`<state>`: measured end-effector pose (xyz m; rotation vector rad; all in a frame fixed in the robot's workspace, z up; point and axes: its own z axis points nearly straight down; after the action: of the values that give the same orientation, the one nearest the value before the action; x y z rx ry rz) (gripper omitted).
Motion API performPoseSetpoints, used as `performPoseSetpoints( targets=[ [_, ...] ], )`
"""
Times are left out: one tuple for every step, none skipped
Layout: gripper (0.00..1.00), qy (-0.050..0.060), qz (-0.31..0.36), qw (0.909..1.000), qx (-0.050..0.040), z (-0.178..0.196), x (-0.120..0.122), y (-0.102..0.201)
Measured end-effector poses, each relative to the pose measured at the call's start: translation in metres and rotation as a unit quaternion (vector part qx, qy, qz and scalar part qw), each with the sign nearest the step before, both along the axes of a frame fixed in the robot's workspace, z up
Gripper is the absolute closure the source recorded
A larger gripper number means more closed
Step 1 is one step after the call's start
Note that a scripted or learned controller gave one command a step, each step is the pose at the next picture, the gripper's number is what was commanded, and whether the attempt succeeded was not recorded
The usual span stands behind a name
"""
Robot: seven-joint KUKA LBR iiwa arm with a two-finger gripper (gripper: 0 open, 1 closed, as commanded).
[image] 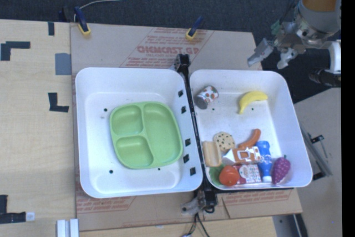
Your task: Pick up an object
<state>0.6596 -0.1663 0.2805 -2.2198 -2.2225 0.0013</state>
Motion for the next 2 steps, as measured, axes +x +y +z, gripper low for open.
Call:
performPoseSetpoints(
  targets=[
    [0.00, 0.001, 0.000, 1.0000, 0.0004, -0.114, -0.070, 0.044],
    [0.00, 0.001, -0.001, 1.0000, -0.0005, -0.143, -0.055, -0.035]
  ],
)
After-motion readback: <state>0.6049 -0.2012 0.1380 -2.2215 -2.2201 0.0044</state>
